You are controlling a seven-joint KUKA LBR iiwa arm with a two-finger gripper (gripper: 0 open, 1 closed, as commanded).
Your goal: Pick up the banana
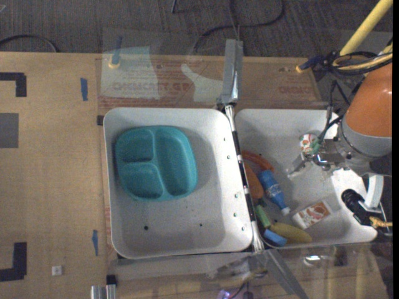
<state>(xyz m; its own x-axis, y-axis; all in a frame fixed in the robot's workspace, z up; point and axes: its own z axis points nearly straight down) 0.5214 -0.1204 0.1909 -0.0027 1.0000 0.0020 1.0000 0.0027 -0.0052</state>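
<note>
Camera view: the table (50,185) carries two shallow white bins side by side. The left bin (124,229) holds a teal divided plate (156,162), lying flat in the half nearer the bin's far edge and toward its left wall. The right bin (274,126) holds the loose items. The banana (292,232) lies flat along the near edge of the right bin, close to its near left corner, with a small blue item (274,238) just beside its left end and a green item (262,217) near it against the left wall. A blue bottle (272,189) lies tilted beside an orange curved item (252,170) along the left wall. A small carton (312,213) lies near the near edge, to the right of the banana. The arm (371,114) reaches in over the right edge of the right bin; the claw (310,157) sits over the bin's right half, well apart from the banana, and its state cannot be told
</note>
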